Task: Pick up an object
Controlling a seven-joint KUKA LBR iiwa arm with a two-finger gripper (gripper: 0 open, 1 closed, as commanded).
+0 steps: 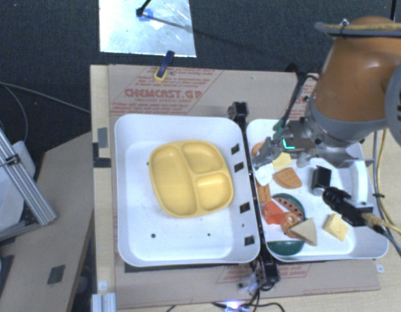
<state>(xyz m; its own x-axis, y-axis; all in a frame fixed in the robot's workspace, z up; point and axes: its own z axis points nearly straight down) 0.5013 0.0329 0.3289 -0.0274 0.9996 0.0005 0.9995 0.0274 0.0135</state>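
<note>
Arm: grey KUKA arm (362,77) with its orange band, reaching in from the right and hanging over the upper part of the right bin (369,242); its bulk hides much of that bin's far half.
Gripper: the gripper (273,149) sits low at the right bin's left edge, near the divider between the bins, a small teal light glowing on its body — whether it is wide, narrow or holding anything cannot be told from this slant.
Pickable things: all lie in the right bin — an orange wedge-like piece (286,177) just below the gripper, a red-orange slice with dark specks (278,210), a tan triangular piece (305,231), a pale yellow block (336,227) and a dark green round thing (286,246) at the near wall.
Crowding: the red slice, tan triangle and green piece touch or overlap one another; the yellow block lies apart to their right.
In the way: a black part of the arm's hardware (343,203) and its cable cross the bin between the orange piece and the yellow block.
Left bin: the left bin (132,239) holds a yellow three-compartment tray (190,177), lying flat near its middle.
Around: cardboard sheet (168,93) under both bins; a shiny square plate (148,18) on the dark floor beyond.
</note>
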